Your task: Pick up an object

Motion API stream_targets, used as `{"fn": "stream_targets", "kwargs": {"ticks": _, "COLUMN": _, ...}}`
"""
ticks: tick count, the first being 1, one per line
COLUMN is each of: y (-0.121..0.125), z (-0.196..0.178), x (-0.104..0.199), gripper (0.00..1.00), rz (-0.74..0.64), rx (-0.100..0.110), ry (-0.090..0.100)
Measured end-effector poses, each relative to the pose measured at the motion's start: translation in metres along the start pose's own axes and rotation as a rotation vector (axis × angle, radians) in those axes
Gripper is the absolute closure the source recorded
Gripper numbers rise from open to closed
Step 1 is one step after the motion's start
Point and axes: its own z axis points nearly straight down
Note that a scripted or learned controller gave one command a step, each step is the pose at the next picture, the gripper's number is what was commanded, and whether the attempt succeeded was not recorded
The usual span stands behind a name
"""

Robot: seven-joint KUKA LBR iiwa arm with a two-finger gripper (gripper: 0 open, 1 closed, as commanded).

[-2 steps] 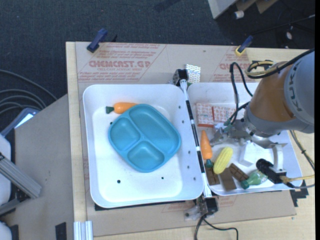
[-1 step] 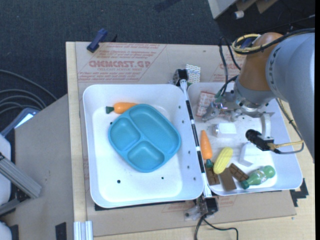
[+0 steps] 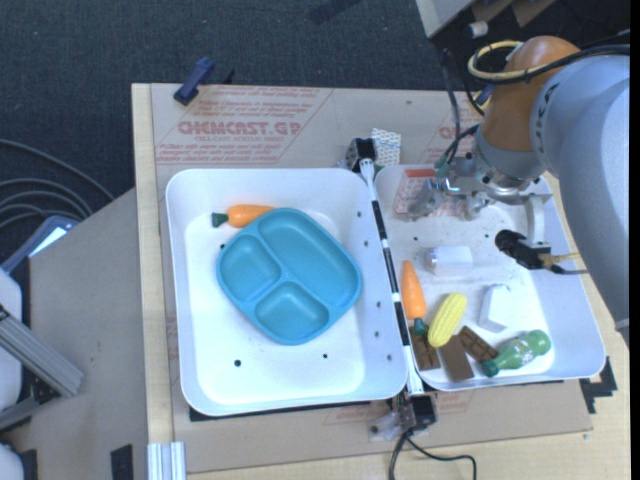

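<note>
While the pincer (image 3: 440, 196) hovers at the right bin's (image 3: 575, 363) far end — jaw spread I cannot tell — the nearest object, a small white block (image 3: 450, 259), lies just nearward of it, long axis crosswise

Desk (image 3: 250, 133) with brown printed protective sheet, two white bins on it.

Left bin (image 3: 190, 298) and right bin (image 3: 575, 353) sit side by side, touching along their inner walls, filling most of the desk from its middle to the near edge. Red lettering on the bare sheet toward the far edge. A small blue object (image 3: 193, 81) lies at the far left corner, overhanging the edge. Black clips (image 3: 360, 153) at the bin seam, far and near ends.
</note>
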Motion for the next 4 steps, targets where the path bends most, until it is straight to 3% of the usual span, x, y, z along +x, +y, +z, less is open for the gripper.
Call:
{"fn": "stream_targets", "kwargs": {"ticks": 1, "y": 0.001, "z": -0.011, "x": 0.001, "gripper": 1.00, "rz": -0.001, "rx": -0.003, "ry": -0.001}}
{"fn": "stream_targets", "kwargs": {"ticks": 2, "y": 0.001, "z": -0.010, "x": 0.001, "gripper": 0.00, "rz": -0.001, "rx": -0.002, "ry": -0.001}}
{"fn": "stream_targets", "kwargs": {"ticks": 3, "y": 0.001, "z": -0.021, "x": 0.001, "gripper": 1.00, "rz": -0.002, "rx": -0.005, "ry": -0.003}}
{"fn": "stream_targets", "kwargs": {"ticks": 4, "y": 0.001, "z": -0.021, "x": 0.001, "gripper": 0.00, "rz": -0.002, "rx": -0.005, "ry": -0.003}}
